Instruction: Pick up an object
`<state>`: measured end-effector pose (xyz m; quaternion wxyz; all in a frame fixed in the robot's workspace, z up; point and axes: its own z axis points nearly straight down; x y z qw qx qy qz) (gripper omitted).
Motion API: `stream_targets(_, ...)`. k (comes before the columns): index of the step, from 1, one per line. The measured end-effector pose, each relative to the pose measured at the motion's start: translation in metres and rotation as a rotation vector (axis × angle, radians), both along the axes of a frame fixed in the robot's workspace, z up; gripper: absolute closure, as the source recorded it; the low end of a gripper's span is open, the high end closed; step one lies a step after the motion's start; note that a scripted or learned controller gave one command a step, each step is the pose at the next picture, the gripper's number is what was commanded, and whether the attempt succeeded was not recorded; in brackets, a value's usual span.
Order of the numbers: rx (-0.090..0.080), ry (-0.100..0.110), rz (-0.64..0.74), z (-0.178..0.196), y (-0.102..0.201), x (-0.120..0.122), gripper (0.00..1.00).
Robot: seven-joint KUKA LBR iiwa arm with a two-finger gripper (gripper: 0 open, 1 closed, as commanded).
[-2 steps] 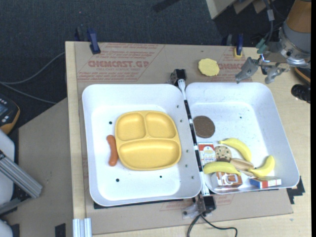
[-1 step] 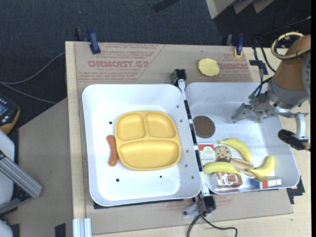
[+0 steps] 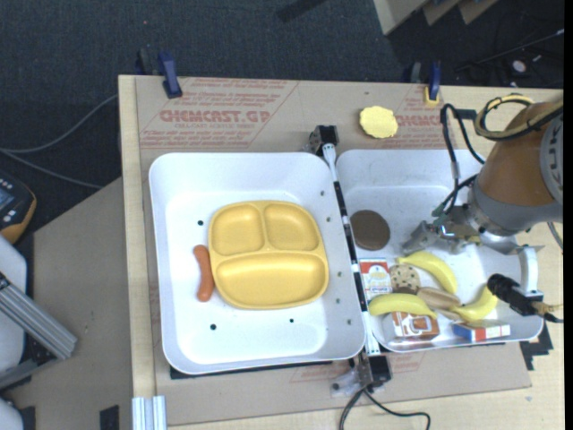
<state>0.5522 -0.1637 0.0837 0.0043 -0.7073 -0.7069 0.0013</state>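
My gripper (image 3: 440,236) hangs low in the right bin (image 3: 394,173), under the grey arm with its orange band (image 3: 519,164). It is just right of a brown round disc (image 3: 370,229) and just above a banana (image 3: 434,270). A second banana (image 3: 403,305) and a chocolate-chip cookie (image 3: 405,277) lie in front of it. Nothing shows in the gripper's grasp. The left bin (image 3: 179,186) holds a yellow divided plate (image 3: 267,253) with a small sausage (image 3: 204,272) at its left side.
Small flat packets (image 3: 376,276) and a tube (image 3: 479,332) lie along the right bin's front. A yellow lump (image 3: 379,122) sits on the bench behind that bin. Black cables (image 3: 452,141) loop near the arm. Blue clamps (image 3: 167,72) hold the bench's back edge.
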Motion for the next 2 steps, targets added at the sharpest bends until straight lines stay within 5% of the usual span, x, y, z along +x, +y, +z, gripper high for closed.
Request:
stream_targets(1,-0.003,-0.005,-0.001,0.001,0.015,-0.048,0.00)
stream_targets(2,-0.006,-0.014,0.001,0.092,0.023,-0.068,0.00)
